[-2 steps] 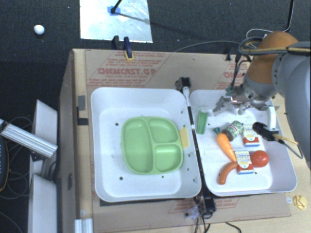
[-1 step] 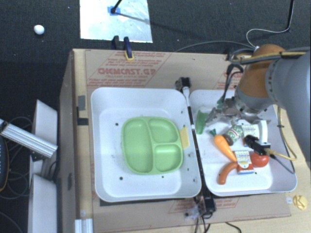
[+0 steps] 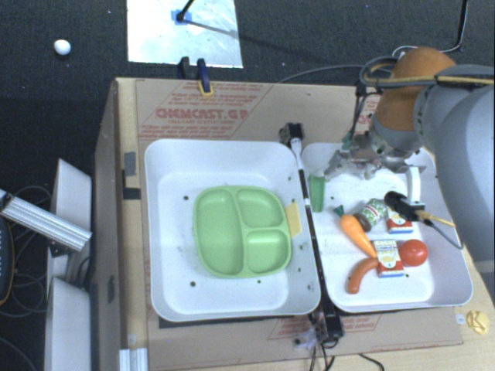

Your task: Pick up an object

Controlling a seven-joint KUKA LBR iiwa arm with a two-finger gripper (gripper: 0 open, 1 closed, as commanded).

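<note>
While the gripper [image 3: 349, 170] hangs over the far end of the right bin [image 3: 448, 292], its jaws appear spread apart with nothing between them. No object has been lifted yet.

The candidates all lie in that bin, nearer the camera than the gripper. They are a green block [image 3: 316, 192] against the dividing wall, a small can [image 3: 373, 212], a carrot [image 3: 358, 234], a tomato [image 3: 414, 252], a curved sausage [image 3: 360, 273] and a printed carton [image 3: 387, 255].

Risks noted:
- The carrot, can, carton and tomato are crowded together, some touching. A descent there could pinch two items or nudge one aside.
- The tomato and can are rounded (likely to roll out of a closing grip).
- The green block stands close to the bin wall, so one jaw may land on the rim.
- The bin floor directly below the gripper looks bare, so a straight descent would probably close on nothing.
</note>
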